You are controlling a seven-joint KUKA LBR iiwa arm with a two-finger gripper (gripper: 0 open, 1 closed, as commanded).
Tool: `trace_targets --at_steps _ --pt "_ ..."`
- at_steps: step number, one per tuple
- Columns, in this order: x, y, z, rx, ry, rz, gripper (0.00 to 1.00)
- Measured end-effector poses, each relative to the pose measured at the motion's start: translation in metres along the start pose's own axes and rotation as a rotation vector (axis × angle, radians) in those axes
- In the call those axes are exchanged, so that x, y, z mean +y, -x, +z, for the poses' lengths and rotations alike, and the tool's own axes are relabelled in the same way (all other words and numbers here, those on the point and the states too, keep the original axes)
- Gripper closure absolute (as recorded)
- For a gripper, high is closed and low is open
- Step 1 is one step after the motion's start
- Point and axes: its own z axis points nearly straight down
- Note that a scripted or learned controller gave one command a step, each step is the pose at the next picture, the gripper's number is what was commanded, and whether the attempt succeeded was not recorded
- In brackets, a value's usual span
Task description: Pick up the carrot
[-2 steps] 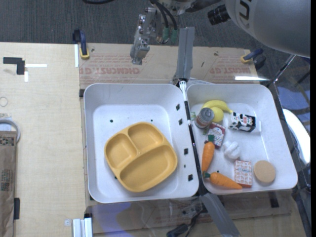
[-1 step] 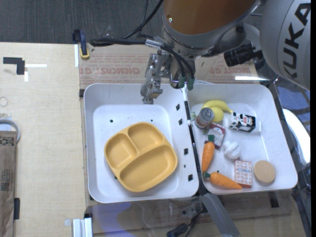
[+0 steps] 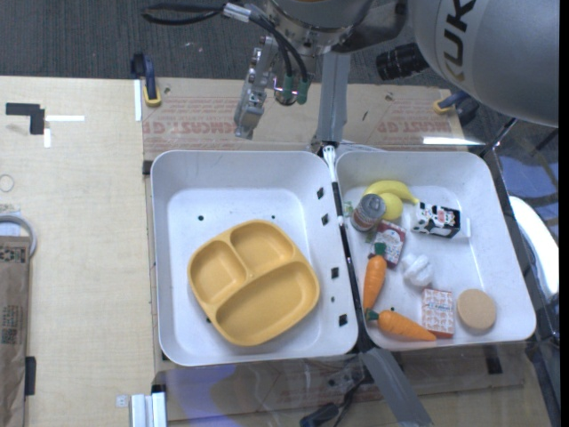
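Two orange carrots lie in the right bin [image 3: 498, 194]. One carrot [image 3: 374, 278] stands lengthwise near the bin's left wall, green top away from me. The other carrot [image 3: 404, 325] lies across the front left corner. My gripper [image 3: 269, 105] hangs high above the bench's back edge, behind the left bin [image 3: 169, 238] and well away from both carrots. Its two fingers stand apart, open, with nothing between them.
The right bin also holds a banana [image 3: 391, 191], a small jar [image 3: 369, 210], a cow-print carton [image 3: 437, 220], a red packet [image 3: 389, 238], a white lump [image 3: 414, 268], a small box [image 3: 437, 311] and a round biscuit [image 3: 476, 310]. A yellow divided plate [image 3: 253, 280] lies in the left bin.
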Motion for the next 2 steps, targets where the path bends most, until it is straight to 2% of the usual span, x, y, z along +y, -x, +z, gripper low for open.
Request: trace_targets --at_steps 1,2 --pt "0.011 0.047 0.043 0.0 0.0 -0.063 1.0" --pt "0.001 0.015 0.091 0.001 0.0 -0.003 1.0"
